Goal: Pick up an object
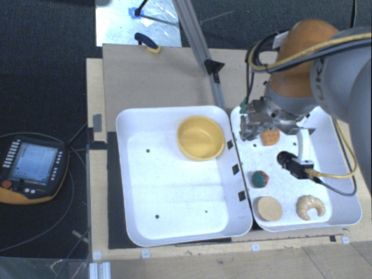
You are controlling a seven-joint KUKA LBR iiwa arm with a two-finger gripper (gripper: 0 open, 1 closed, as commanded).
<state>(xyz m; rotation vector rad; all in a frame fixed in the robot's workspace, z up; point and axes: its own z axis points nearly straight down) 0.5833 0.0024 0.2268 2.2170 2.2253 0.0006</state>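
Here, largest to smallest:
Arm (325, 57): seen reaching in from the right, its orange band above the right bin's far end.
Left bin (174, 208): set beside the right bin, their inner rims touching.
Right bin (343, 156): partly covered by the arm.
Yellow bowl (200, 137): placed upright in the left bin, near its far right corner.
Gripper (251, 128): lowered at the right bin's far left corner; whether it is spread or pressed together cannot be told.
Croissant (310, 207): laid near the right bin's front edge.
Tan disc (269, 208): laid just left of the croissant.
Orange block (270, 137): found just right of the gripper.
Green-and-red ball (259, 178): found between the orange block and the tan disc.
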